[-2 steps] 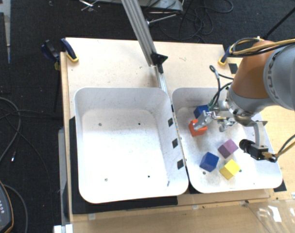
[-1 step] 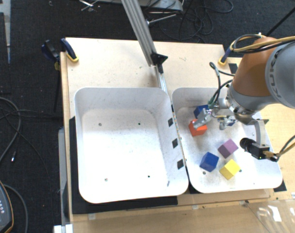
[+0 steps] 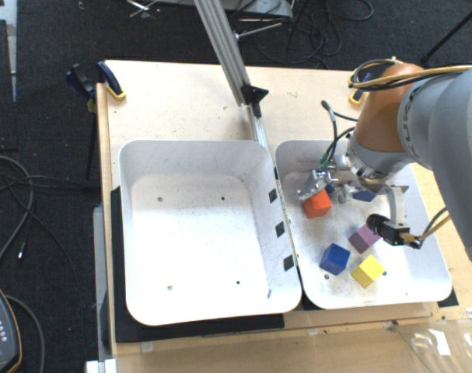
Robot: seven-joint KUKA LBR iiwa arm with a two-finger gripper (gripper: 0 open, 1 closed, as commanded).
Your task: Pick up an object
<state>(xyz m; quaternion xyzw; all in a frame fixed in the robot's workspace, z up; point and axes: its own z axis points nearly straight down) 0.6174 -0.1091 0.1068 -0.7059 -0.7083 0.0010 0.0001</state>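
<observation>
In the right bin [image 3: 422,282], an orange block [image 3: 318,203] sits right under the tip of my gripper [image 3: 321,186], touching or nearly touching it. The grey arm with its orange band [image 3: 387,111] reaches in from the right and hangs over the bin's far half. Closer to the bin's front lie a blue block [image 3: 335,258], a yellow block [image 3: 368,271] and a purple block [image 3: 364,238]. A dark blue piece [image 3: 365,196] peeks out beneath the wrist.
The left bin [image 3: 193,150] lies beside the right one, their walls meeting at a ridge [image 3: 281,224]. A slanted metal rail [image 3: 224,41] crosses the back of the bench. A black cable end [image 3: 382,228] dangles beside the purple block.
</observation>
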